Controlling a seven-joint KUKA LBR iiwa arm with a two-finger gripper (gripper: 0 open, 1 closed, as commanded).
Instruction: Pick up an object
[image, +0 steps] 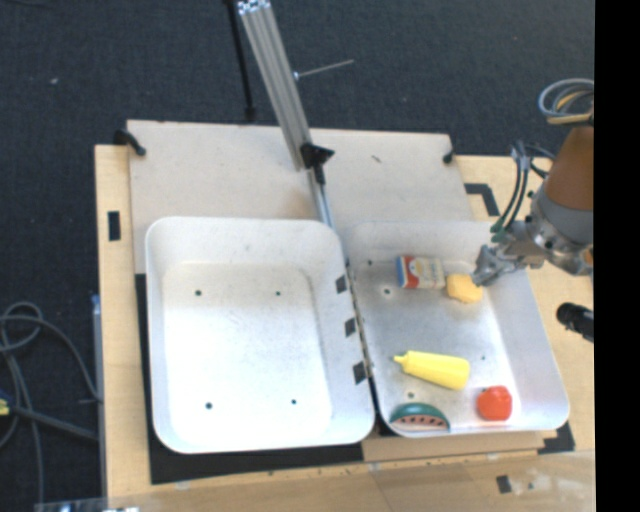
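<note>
Yellow lump (462, 289): right bin (520, 330), upper right of frame, at gripper (487, 268). Looks light, soft, rounded; grip across its middle. Jaws' opening cannot be told.

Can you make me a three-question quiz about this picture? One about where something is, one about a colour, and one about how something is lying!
1. Which bin holds the toys?
A. the bin on the left of the view
B. the bin on the right of the view
C. both bins

2. What colour is the small round thing in the near corner of the right bin?
A. blue
B. red
C. white

3. How is the yellow bottle resting?
A. standing upright
B. hanging from the gripper
C. lying on its side

Answers:
1 B, since the bottle, the round thing, the small carton and the yellow lump all sit in the right bin.
2 B, it looks bright red.
3 C, its length lies flat on the bin floor, away from the gripper.
</note>
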